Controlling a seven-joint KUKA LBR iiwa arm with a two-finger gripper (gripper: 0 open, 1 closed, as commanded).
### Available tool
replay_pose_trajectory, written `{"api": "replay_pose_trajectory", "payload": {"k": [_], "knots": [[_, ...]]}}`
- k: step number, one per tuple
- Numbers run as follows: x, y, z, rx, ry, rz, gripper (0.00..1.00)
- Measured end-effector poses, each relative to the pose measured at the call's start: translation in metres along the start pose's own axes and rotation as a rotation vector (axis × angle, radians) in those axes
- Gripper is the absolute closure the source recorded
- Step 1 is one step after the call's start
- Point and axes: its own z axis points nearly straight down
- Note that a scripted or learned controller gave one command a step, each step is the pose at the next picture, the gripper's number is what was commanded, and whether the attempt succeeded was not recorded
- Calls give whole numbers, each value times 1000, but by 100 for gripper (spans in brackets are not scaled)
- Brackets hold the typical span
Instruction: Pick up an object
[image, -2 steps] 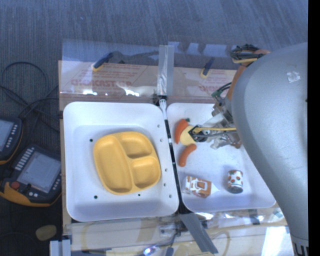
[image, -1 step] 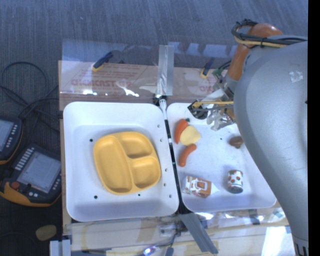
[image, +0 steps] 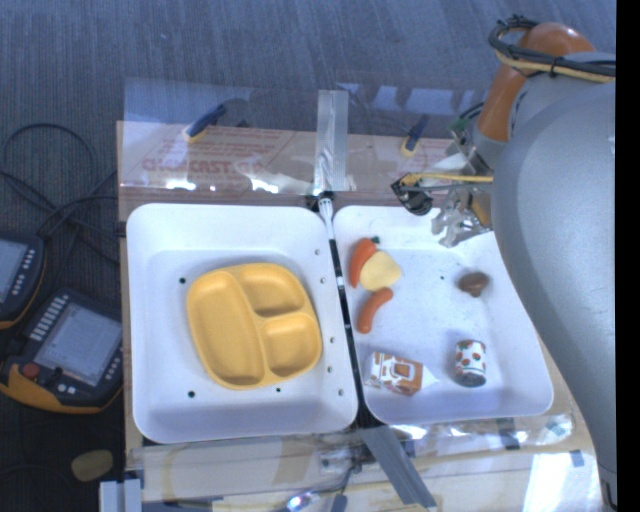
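Near the right bin's (image: 530, 390) far-right wall, just below the pincer (image: 455, 225): small brown lump (image: 474, 284), probably light and stiff, best pinched across its middle. Further left, clustered: orange carrot-like piece (image: 360, 260), yellow piece (image: 381, 270), sausage (image: 374, 309); nearer, printed can (image: 470, 362) and packet (image: 396, 372). Pincer fingers blurred against the rim, opening unclear, nothing visibly held. Arm's grey bulk (image: 570, 240) hiding the bin's right edge.

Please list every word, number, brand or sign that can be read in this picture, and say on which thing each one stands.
No text reads for certain.
Red printing on the clear sheet behind the bins: too blurred and glared.
Markings on the small can: too small.
Print on the small packet: too small.
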Motion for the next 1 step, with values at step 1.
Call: {"api": "replay_pose_trajectory", "payload": {"k": [1], "knots": [[11,-7,-5,0,0,-45,100]]}}
